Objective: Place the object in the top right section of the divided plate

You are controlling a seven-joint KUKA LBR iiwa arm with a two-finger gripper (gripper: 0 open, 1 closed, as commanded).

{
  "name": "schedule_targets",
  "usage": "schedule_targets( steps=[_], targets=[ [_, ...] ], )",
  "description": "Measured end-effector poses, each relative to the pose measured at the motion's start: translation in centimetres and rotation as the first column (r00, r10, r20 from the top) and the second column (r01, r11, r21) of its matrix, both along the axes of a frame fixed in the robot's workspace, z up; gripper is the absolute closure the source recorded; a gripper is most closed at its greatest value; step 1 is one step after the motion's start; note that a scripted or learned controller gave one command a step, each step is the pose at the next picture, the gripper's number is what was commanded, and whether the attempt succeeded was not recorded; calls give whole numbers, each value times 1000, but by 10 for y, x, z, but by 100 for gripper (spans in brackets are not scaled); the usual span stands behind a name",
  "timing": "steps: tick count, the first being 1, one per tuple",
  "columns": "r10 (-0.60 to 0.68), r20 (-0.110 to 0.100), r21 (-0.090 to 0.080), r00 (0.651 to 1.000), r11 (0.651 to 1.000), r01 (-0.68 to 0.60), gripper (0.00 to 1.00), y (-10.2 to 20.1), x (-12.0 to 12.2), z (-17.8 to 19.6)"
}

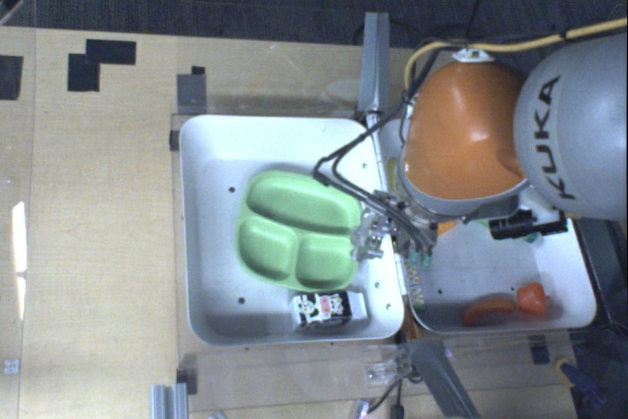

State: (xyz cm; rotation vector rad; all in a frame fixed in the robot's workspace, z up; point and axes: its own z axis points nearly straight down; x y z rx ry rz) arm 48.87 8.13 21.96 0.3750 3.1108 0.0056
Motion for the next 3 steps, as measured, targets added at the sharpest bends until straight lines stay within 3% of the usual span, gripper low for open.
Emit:
schedule_targets(
  steps=[1, 2, 3],
  targets=[
    [342, 2, -5, 940, 940, -342, 100, -65, 1, 6],
    [431, 0, -6, 902, 902, -431, 100, -124, 5, -5],
    [298, 2, -3, 955, 955, -298, 100, -6, 74, 25]
  ],
)
